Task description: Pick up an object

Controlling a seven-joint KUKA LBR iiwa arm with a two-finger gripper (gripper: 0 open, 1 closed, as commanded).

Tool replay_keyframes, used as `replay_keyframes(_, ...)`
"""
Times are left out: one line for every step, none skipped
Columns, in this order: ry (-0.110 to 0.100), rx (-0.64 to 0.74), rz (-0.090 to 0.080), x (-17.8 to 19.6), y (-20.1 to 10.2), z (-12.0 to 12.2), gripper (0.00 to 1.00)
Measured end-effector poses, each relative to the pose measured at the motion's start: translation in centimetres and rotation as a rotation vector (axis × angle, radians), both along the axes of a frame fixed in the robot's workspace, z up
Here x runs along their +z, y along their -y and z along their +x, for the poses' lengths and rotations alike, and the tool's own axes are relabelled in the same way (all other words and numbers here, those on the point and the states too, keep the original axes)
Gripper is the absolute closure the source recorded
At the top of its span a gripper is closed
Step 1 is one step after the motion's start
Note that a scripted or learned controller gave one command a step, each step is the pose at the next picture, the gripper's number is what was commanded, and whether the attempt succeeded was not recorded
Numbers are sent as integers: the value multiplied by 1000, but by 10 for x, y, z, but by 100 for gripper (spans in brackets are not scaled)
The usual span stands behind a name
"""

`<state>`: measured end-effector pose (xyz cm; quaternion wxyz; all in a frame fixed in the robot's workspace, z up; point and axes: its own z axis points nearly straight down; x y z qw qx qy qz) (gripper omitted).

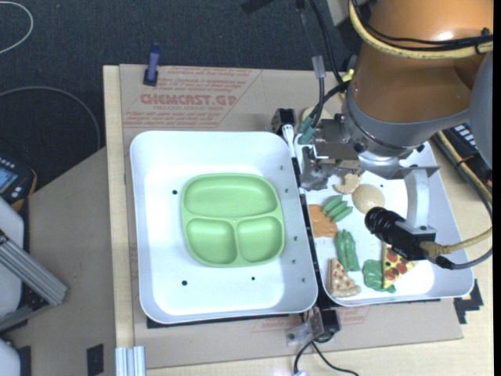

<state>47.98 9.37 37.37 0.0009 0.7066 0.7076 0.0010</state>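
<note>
At the lower right of the frame, the right white plastic bin [450,284] holds a toy pizza slice [342,279], green pea pods [347,250] and an orange wedge [321,222]. At centre left, the left white bin [156,210] carries a green three-compartment plate [232,218]. Higher, the grey gripper [325,163] hangs over the right bin's upper left corner; its opening cannot be told.

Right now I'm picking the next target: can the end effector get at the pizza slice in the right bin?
Probably yes. The pizza slice lies uncovered near the right bin's front edge, apart from the green toys beside it, while the end effector sits at the far end.
</note>
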Motion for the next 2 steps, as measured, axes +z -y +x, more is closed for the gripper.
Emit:
replay_keyframes(2, 1, -1, 10, 0, 0, 100)
replay_keyframes(4, 1, -1, 20, -1, 1, 100)
